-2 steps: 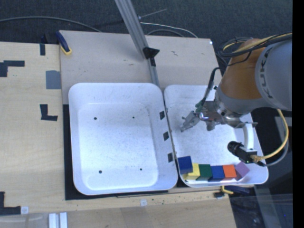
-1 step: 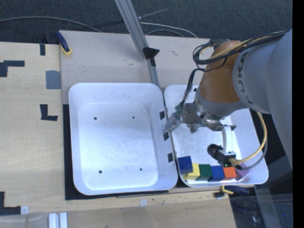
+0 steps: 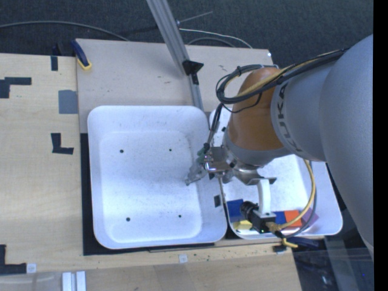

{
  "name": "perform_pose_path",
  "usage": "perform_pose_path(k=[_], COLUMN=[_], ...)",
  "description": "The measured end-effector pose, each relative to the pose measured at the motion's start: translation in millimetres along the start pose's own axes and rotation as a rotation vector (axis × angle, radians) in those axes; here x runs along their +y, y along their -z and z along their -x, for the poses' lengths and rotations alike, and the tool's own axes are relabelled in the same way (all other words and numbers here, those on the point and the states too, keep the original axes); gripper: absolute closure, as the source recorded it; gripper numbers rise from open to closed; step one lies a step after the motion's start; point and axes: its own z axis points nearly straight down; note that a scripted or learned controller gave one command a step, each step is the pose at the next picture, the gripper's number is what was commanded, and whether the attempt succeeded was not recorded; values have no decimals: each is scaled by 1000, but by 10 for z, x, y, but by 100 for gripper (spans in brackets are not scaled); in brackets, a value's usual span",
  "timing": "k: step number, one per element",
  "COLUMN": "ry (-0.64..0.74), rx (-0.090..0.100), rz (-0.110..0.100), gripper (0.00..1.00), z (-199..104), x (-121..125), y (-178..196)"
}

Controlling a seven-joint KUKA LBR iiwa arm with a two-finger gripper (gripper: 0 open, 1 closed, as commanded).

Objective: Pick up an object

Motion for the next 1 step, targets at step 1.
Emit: perform_pose_path(k=[1], ry=[-7], rx=[-4], rz=[15], gripper=[0], z=[328], x=[560], y=[801])
